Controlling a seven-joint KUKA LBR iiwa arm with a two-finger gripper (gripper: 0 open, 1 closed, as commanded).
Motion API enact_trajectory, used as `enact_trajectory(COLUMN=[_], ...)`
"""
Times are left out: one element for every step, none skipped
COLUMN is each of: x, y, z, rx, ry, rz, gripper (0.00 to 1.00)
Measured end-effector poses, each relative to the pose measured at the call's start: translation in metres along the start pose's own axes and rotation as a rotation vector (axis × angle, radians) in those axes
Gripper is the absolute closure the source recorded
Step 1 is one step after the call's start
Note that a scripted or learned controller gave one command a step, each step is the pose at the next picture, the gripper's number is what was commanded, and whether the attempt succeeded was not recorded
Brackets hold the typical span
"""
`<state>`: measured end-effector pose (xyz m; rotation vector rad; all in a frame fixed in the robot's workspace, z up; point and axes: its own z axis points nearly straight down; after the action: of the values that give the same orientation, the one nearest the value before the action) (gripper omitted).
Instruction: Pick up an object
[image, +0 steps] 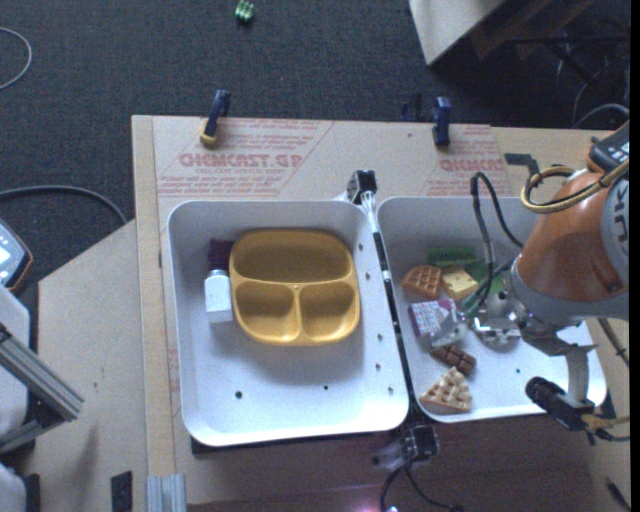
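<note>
Seen from above, two shallow white bins sit side by side on a cardboard-covered bench. The grey arm with its orange band reaches in from the right and hides much of the right bin. Its gripper hangs low over the toy food there, but its tip is dim and crowded, so whether it is apart or together cannot be told. Near it lie a brown waffle, a yellow cheese wedge, a partly hidden green piece, a pink-and-white block, a chocolate piece and a tan triangular waffle. The left bin holds a yellow divided plate, with a small white bottle just beside it. Red print on the cardboard seems to read "GICHCAST", blurred.
</note>
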<state>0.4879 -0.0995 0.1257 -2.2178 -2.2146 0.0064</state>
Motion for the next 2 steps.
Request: enact_trajectory(x=[0.001,0.0], y=[0.0,0.0], z=[0.044,0.031], rx=[-0.003,-0.009], ry=[0.0,-0.002], rz=[0.0,0.001], gripper=[0.0,1.0])
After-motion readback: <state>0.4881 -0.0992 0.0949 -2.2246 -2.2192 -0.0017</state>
